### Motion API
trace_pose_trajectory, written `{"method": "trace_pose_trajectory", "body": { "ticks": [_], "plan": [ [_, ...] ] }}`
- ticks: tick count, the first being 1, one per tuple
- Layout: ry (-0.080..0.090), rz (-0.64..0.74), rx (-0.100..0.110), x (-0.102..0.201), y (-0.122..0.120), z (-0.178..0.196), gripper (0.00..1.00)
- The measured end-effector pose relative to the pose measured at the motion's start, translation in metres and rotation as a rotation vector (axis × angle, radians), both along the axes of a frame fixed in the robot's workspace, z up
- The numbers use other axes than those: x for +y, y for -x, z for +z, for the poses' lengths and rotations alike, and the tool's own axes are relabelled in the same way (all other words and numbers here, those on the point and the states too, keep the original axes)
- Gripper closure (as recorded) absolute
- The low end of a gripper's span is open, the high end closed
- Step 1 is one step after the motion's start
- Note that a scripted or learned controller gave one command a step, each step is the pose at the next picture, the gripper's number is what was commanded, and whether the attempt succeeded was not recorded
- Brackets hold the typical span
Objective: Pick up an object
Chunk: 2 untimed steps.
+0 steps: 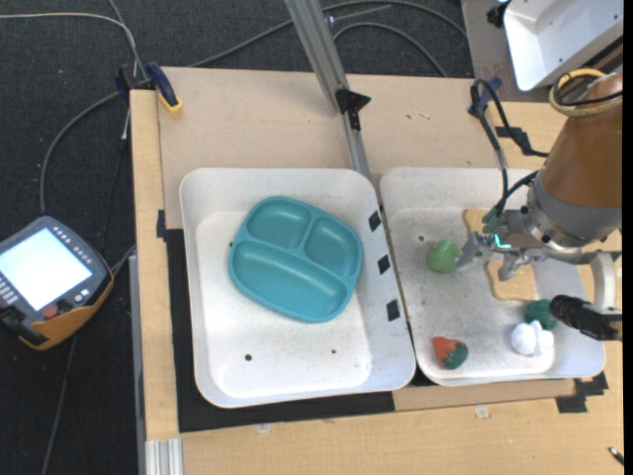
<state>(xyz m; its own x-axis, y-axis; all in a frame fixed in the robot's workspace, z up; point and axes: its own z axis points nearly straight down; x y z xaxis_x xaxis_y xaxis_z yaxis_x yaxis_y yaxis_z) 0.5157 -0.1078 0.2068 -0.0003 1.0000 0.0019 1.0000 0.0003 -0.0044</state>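
My gripper (492, 246) hangs low in the right bin (415, 305), under the orange-banded wrist. Just to its left lies a small green object (444, 256), close to the fingers but apart from them as far as I can see. A tan flat piece (512, 283) lies partly under the gripper. Near the bin's front edge sit a red and green strawberry-like toy (451, 352) and a white and teal object (530, 334). The arm's body hides the fingertips.
The left bin (213, 364) holds a teal divided plate (296, 258). A metal pole (318, 38) slants over the bench behind the bins. A black cable and connector (584, 315) hang by the arm at the right. A handheld pendant (45, 280) lies off the bench, left.
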Motion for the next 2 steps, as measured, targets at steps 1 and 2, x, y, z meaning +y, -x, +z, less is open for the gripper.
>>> {"method": "trace_pose_trajectory", "body": {
  "ticks": [1,2],
  "plan": [
    [0.000,0.000,-0.002,0.000,-0.001,0.001,0.00],
    [-0.001,-0.001,0.003,0.006,0.007,-0.046,0.00]
  ]
}}
